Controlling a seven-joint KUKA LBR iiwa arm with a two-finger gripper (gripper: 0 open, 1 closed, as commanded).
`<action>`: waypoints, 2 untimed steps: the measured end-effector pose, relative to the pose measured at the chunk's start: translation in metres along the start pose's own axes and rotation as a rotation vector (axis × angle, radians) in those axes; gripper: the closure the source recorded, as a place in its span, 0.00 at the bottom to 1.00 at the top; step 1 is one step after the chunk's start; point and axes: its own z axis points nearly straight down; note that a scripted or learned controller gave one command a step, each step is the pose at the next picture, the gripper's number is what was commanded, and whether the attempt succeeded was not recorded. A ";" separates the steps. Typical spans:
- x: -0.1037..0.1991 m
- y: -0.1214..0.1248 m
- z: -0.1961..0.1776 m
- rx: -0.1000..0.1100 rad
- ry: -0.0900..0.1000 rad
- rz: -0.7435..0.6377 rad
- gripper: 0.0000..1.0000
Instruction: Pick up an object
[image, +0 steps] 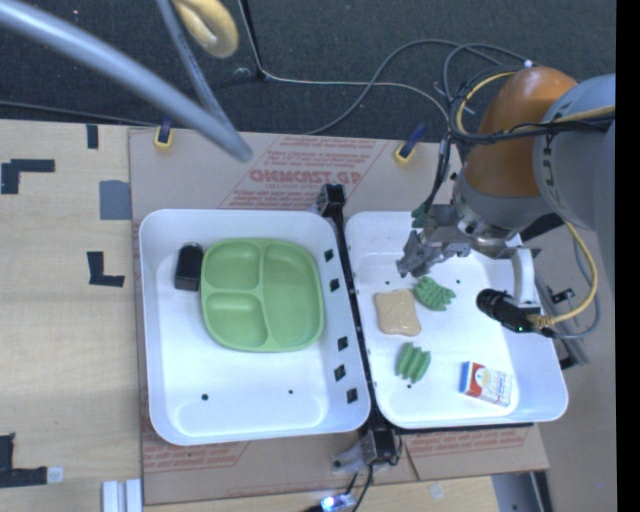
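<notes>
The green ridged piece (434, 293) is lying in the right bin (540, 390), just beside the tan slab (397, 313). It is looking light, small and probably slippery plastic, best pinched across its narrow width. The gripper (418, 255) is hovering close above-left of it; how its jaws stand cannot be told.

In the right bin (560, 395), bread (398, 313), two green pieces (434, 293) (412, 361) and a carton (486, 384) lay apart, with bare floor between. The left bin's tray (263, 294) and black block (189, 267) left its front strip free.
</notes>
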 end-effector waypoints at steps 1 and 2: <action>0.058 0.007 0.010 0.001 0.001 -0.001 1.00; 0.110 0.008 0.012 0.000 0.000 -0.001 1.00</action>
